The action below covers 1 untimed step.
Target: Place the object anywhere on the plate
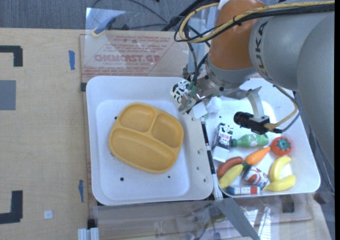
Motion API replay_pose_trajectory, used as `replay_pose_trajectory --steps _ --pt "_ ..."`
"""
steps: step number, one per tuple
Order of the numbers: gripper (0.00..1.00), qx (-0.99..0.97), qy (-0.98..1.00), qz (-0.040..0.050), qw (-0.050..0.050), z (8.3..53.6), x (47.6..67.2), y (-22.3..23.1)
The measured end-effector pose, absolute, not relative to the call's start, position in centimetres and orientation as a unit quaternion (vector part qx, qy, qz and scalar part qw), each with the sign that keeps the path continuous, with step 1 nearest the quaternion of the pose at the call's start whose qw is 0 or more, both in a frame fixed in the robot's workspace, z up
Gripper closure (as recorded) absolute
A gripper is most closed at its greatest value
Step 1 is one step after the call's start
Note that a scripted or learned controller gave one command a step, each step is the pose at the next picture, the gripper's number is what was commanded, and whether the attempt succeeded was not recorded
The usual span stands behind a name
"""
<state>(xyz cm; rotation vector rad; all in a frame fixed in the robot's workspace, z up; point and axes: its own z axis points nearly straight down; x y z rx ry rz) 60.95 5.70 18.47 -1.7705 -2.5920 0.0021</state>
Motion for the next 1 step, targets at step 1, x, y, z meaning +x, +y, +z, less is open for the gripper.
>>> replay_pose_trajectory --steps 1 --pt "1.0 -0.485 -0.874 -0.001 -0.001 21.96 59.07 12.51"
